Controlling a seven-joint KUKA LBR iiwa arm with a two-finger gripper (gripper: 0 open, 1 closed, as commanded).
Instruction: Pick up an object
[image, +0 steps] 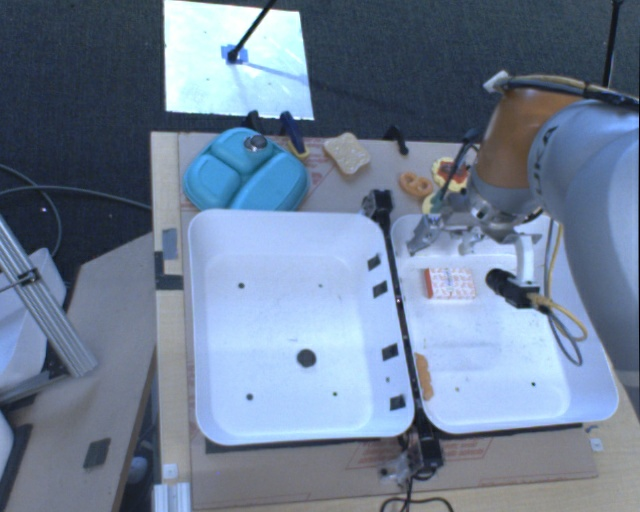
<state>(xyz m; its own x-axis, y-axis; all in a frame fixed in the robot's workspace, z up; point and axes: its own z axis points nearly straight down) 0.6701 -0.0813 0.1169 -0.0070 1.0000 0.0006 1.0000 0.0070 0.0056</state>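
A small red-and-white checkered box (448, 283) lies flat in the far part of the right bin (520, 385). Just beyond the box, over the bin's far wall, hangs my gripper (444, 238). It is open with nothing between its fingers. Above it rise the orange band and grey arm (560, 140). An orange food piece (423, 375) rests against the right bin's left wall. A dark round disc (306, 357) sits in the middle of the left bin (230, 300).
Behind the bins on the bench lie a blue divided tray (245, 175), a toast slice (346, 153), an orange pretzel (415, 184) and a yellow-and-red toy (447, 172). A black fitting with a yellow cable (512, 288) hangs from the arm over the right bin.
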